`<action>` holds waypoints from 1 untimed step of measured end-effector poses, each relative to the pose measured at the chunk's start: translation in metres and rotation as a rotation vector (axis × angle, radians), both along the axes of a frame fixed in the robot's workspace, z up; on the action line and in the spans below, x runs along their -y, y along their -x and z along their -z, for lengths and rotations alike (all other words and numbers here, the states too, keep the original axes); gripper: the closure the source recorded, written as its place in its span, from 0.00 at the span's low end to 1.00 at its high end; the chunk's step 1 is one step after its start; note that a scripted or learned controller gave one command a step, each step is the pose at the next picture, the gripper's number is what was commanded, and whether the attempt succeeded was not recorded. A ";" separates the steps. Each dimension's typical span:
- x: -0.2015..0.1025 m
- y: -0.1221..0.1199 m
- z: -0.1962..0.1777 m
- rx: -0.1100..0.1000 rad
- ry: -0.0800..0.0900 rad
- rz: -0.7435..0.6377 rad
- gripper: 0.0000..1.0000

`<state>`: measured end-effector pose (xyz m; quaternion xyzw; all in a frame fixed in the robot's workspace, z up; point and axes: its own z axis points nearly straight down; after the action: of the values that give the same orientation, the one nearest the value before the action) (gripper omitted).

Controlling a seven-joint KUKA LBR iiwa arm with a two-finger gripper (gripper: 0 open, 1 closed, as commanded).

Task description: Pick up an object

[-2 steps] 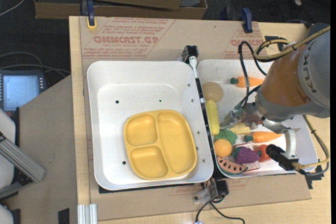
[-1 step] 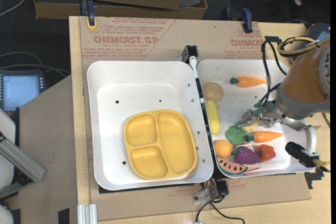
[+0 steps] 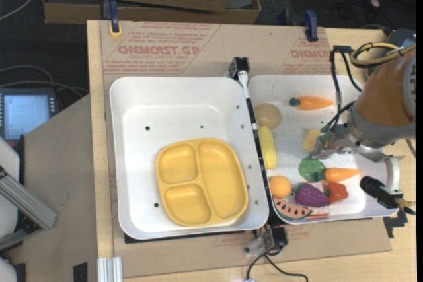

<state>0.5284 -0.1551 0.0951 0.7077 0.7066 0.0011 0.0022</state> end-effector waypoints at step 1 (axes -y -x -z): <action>0.000 0.000 0.001 -0.001 0.000 0.000 0.00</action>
<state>0.5282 -0.1550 0.0946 0.7076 0.7066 0.0010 0.0018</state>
